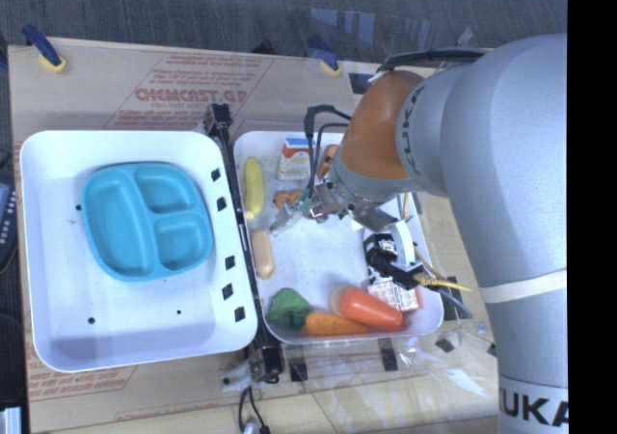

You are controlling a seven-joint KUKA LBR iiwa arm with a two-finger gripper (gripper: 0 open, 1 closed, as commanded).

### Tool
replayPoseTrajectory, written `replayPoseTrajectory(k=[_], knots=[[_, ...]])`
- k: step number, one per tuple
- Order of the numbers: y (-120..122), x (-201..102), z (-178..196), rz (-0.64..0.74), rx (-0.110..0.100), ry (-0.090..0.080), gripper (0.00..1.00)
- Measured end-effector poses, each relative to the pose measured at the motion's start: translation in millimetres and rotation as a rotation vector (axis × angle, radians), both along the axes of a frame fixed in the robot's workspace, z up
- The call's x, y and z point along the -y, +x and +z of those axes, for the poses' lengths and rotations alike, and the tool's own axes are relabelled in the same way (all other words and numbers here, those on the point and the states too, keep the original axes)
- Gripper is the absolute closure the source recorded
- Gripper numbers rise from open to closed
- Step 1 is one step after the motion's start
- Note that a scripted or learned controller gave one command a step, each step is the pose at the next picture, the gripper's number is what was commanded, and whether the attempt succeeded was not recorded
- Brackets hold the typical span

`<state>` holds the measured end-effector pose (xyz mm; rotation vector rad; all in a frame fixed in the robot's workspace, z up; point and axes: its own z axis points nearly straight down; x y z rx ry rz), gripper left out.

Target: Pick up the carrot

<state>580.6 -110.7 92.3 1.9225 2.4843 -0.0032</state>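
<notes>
Overhead view of the worktop (87, 66) carrying two white bins. The right bin (328, 254) serves as landmark and holds the mixed items. The carrot (333, 324) lies on its side along this bin's near wall, leafy green end (287, 307) toward the near-left corner, with a red-orange vegetable (371, 309) touching it on the right; this crowding leaves little room for a grasp from that side. The claw (297, 213) hangs over the bin's far-left part, beside a yellow banana (253, 186) and above a tan roll (261, 253), well apart from the carrot. Whether the claw is spread or pressed together cannot be told, since wrist and cabling blur it. The left bin (39, 249) holds a blue divided tray (147, 220)
</notes>
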Motion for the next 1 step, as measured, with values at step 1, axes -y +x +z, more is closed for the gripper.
replayPoseTrajectory(k=[1], knots=[[18.7, -57.0, 103.8, 0.141, 0.009, 0.002, 0.0]])
